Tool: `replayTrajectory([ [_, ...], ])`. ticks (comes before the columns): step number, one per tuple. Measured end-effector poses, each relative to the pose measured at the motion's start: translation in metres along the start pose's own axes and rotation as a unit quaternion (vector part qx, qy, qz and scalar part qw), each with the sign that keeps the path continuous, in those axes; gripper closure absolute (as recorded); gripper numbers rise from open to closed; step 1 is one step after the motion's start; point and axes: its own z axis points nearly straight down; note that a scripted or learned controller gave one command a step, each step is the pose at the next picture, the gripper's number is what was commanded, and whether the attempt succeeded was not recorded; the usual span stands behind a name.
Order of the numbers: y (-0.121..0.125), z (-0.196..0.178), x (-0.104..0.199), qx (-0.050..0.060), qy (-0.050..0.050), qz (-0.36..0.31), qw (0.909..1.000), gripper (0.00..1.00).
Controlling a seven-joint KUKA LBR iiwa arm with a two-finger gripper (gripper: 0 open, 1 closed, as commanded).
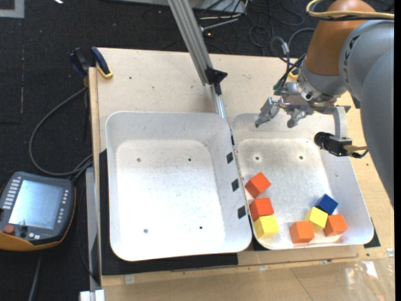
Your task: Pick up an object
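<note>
My gripper (pixel 277 119) hangs open above the far rim of the right bin (pixel 282 152), with nothing between its fingers. The blocks lie well below it in the view, at the near end of that bin. An orange block (pixel 257 184) sits tilted by the left wall, with another orange block (pixel 261 207) and a yellow block (pixel 266 225) just nearer. Toward the right corner lie an orange block (pixel 302 231), a yellow block (pixel 318 217), a blue block (pixel 326 203) and an orange block (pixel 335 224).
The left bin (pixel 166 180) adjoins the right one. A slanted metal rail (pixel 194 42) runs from the top down to the bins' shared edge. A teach pendant (pixel 34 209) lies off the bench at left. A blue-yellow clamp (pixel 94 61) sits at the bench's far-left corner.
</note>
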Motion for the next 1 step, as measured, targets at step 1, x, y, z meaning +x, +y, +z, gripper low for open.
replayTrajectory([
  [1,-0.0689,0.0176,-0.0500,0.009,0.000,0.006,0.9999,0.00],
])
